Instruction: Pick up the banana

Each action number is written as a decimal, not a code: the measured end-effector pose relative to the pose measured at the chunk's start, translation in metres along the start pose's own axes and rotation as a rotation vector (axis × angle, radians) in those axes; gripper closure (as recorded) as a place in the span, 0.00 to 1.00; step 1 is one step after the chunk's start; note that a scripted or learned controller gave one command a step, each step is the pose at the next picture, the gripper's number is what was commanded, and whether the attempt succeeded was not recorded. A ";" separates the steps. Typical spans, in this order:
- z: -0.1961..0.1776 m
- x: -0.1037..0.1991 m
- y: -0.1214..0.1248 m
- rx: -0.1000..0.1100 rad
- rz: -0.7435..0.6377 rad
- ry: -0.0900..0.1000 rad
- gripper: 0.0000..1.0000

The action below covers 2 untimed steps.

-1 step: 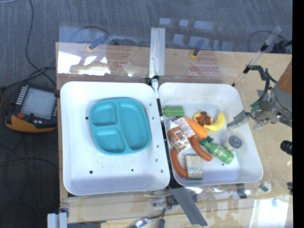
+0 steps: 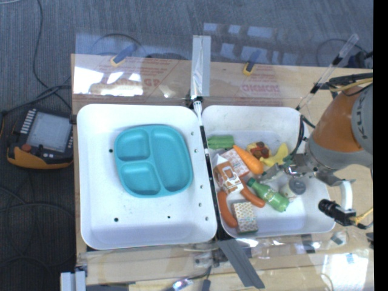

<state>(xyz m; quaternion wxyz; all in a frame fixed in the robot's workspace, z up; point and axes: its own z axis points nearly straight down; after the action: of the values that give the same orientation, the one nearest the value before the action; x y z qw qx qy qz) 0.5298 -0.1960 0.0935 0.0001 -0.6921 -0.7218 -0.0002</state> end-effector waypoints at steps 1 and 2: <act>-0.036 -0.021 0.073 0.000 -0.047 -0.003 0.00; -0.004 -0.020 0.094 -0.014 0.307 0.014 0.00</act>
<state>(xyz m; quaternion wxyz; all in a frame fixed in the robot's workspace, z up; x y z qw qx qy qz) 0.6250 -0.2118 0.0977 0.0003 -0.7943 -0.6074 -0.0100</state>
